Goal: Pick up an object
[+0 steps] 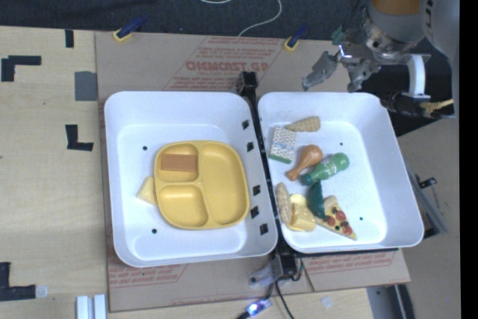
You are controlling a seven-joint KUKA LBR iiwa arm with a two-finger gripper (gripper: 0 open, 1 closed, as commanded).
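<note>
On the left, the left bin (123,183) holds a yellow divided plate (202,184) with a brown slab (178,160) lying in its upper-left compartment and a pale yellow wedge (146,191) tucked just beside the plate's left edge; the plate fills most of the floor, so there is little to grip there besides the wedge, which lies flat and near the wall. The better choices lie in the right bin (373,116), where small toy foods sit clustered toward its left side: a patterned cracker (282,143) and a cone-shaped piece (304,124) at the top, a drumstick (304,161) touching a green bottle (329,168) in the middle, and a corn cob (283,202), a yellow chunk (302,217) and a pizza slice (335,218) packed together at the bottom. The hand (337,74) hangs above the counter beyond the right bin's far rim, its two fingers spread apart and holding nothing. To do this step well, I would judge the cone-shaped piece or the bottle the safest picks, since each has some bare floor around it; the fingers should straddle the narrow width and come straight down. The right half of that bin is open floor, giving room to descend, while the dividing wall between the bins crowds the cracker and corn.
</note>
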